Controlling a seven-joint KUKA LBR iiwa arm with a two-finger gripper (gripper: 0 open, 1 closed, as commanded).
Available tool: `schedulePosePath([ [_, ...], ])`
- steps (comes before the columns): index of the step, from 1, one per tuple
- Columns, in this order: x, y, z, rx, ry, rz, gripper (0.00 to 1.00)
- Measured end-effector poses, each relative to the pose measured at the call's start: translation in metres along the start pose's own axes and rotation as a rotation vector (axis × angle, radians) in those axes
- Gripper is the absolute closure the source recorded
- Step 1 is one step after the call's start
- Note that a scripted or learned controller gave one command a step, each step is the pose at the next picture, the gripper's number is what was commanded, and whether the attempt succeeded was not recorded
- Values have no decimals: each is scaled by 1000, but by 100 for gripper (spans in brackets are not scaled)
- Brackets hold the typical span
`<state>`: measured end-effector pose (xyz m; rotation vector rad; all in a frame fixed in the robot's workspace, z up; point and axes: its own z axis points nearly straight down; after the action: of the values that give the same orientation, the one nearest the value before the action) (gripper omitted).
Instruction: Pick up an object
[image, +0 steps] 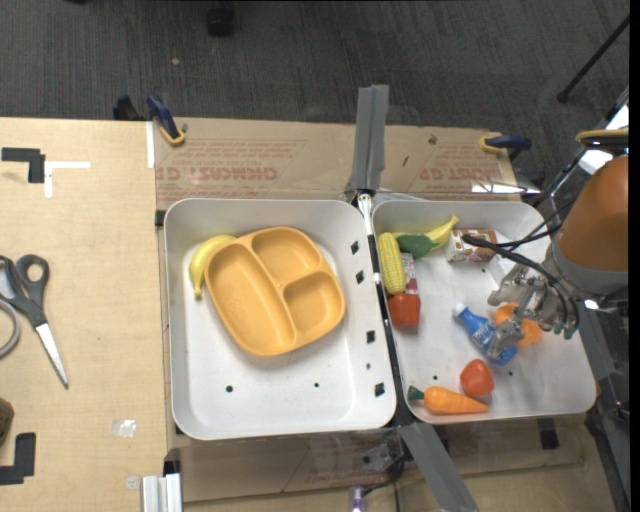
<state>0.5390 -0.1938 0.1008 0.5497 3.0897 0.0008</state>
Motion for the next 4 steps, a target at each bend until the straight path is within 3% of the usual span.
schedulePosePath([
  [1, 32, 63, 9, 0, 3, 47, 0],
  [2, -74, 99, 12, 7, 17, 23, 0],
  [3, -5, 53, 8, 1, 1, -34, 0],
  [4, 35, 11, 6, 1, -12, 72, 0],
])
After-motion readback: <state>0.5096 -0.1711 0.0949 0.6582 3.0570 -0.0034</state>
